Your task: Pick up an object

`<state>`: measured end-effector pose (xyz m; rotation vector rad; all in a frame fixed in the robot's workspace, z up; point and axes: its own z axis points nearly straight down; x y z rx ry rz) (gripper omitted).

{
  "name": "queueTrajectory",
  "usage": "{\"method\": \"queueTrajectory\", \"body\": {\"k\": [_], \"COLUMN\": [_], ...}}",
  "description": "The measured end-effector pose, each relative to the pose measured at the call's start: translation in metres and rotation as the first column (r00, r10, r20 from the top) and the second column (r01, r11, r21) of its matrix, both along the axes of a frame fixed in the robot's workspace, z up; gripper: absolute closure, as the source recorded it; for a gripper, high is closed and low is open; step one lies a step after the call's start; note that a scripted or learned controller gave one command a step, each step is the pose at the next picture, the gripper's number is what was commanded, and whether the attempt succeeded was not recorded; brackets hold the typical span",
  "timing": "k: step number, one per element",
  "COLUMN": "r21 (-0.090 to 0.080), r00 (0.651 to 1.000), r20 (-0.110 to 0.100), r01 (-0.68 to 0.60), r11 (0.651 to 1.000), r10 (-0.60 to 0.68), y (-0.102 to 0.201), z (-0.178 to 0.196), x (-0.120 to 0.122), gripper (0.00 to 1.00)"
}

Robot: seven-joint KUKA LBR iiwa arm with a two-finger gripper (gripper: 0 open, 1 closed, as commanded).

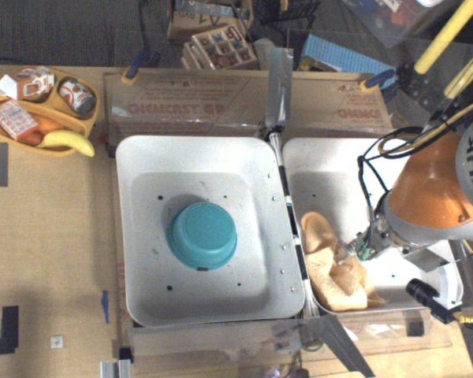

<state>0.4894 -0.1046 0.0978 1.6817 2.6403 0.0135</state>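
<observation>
1. Two shallow white bins lie side by side on the bench in the camera view: the left bin (138, 168) and the right bin (323, 164), meeting at a central divider.
2. Arm (433, 191), grey with an orange band, reaches into the right bin from the right side; dark cables loop just above it.
3. Gripper (361, 250) sits low in the right bin. Whether it is wide, narrow or closed on anything cannot be told from this angle.
4. Tan bread-like object (331, 268) lies just left of and below the gripper tip, against the bin's left wall; contact between the two cannot be judged.
5. Teal bowl (203, 235), upside down, rests in the middle of the left bin, well apart from the gripper, far to its left.
</observation>
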Motion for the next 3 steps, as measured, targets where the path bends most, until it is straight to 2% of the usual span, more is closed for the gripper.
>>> {"method": "queueTrajectory", "body": {"k": [1,2,3], "r21": [-0.001,0.002,-0.002], "r00": [1.000,1.000,0.993], "r20": [0.000,-0.003,-0.014], "r01": [0.000,0.023,-0.113], "r11": [1.000,1.000,0.994], "r10": [0.000,-0.023,0.113], "y": [0.000,-0.025,-0.032], "z": [0.000,-0.008,0.072], "x": [0.000,-0.005,0.090], "gripper": [0.00,0.00,0.00]}}
